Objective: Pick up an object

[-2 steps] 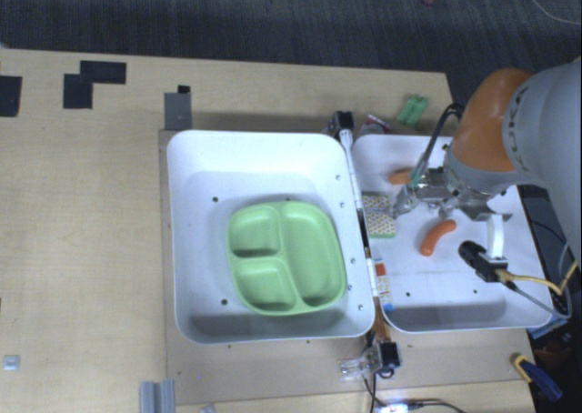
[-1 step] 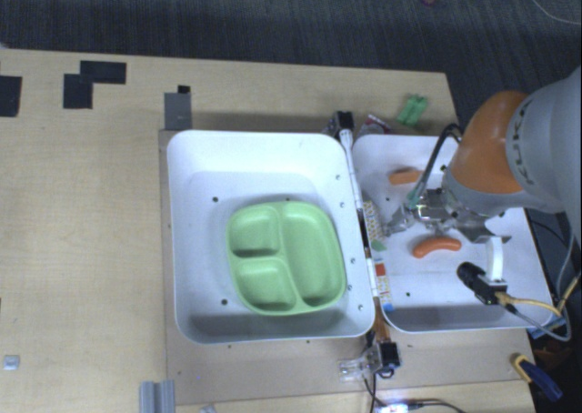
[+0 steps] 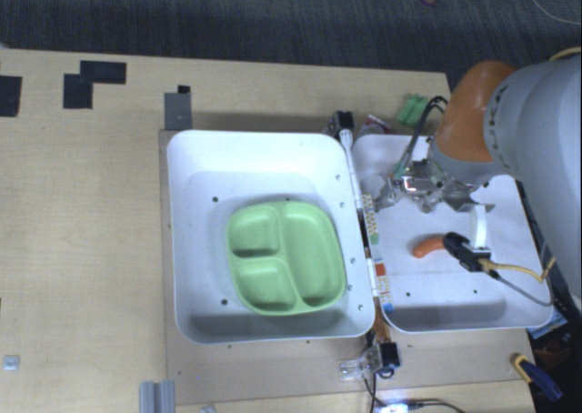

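Over the right bin (image 3: 509, 311), near its back-left corner, the tool (image 3: 411, 187) hangs from the grey arm (image 3: 536, 120). It is seen from above at a slant, with its metal parts bunched together, so I cannot tell whether it is released or clenched, and nothing shows in its grasp. The likeliest thing to pick is the small orange object (image 3: 424, 247), tapered rather like a carrot. It lies on the floor of the same bin, nearer the front than the tool and close to the wall shared with the left bin (image 3: 195, 220).

To do this step well, I judge the tool should first be brought squarely above the middle of the orange object and turned so that it closes across the short width, not along the length. It should be released wide before it drops. The descent should be straight and reach almost to the bin floor, since the object lies flat and low and a shallow close would likely slip over its top. The shared wall is near, so the approach needs to keep clear of that rim.

The green divided plate (image 3: 286, 256) in the left bin is broad and flat, a poorer choice for a two-sided grip, and it sits well apart from the tool. The table (image 3: 82, 247) around the bins offers nothing to pick.
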`<state>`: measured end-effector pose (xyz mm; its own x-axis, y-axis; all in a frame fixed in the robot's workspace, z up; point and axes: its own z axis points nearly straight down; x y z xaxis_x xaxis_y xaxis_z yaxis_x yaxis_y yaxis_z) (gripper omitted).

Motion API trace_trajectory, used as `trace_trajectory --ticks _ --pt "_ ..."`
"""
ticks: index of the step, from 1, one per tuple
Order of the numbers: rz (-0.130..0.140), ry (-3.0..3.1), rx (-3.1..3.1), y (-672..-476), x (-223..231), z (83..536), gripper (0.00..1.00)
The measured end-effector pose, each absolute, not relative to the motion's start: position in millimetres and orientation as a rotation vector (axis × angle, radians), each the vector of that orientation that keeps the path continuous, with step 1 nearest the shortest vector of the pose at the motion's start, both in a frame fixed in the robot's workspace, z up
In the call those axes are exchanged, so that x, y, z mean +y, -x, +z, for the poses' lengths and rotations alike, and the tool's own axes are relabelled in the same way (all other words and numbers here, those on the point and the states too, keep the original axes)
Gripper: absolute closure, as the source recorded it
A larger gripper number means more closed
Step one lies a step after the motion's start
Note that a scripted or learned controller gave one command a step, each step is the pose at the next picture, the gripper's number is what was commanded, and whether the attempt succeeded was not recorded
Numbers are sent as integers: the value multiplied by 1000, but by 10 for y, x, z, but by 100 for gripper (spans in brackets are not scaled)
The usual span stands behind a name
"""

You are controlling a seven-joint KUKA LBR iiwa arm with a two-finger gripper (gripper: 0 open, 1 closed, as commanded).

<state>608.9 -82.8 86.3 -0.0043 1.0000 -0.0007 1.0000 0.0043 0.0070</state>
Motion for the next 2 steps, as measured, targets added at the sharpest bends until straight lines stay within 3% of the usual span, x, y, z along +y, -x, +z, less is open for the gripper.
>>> trace_trajectory --ticks 1,2 --pt "8 -2215 2218 -5420 -915 871 0" --pt "14 -2211 2216 -5441 -909 985 100"
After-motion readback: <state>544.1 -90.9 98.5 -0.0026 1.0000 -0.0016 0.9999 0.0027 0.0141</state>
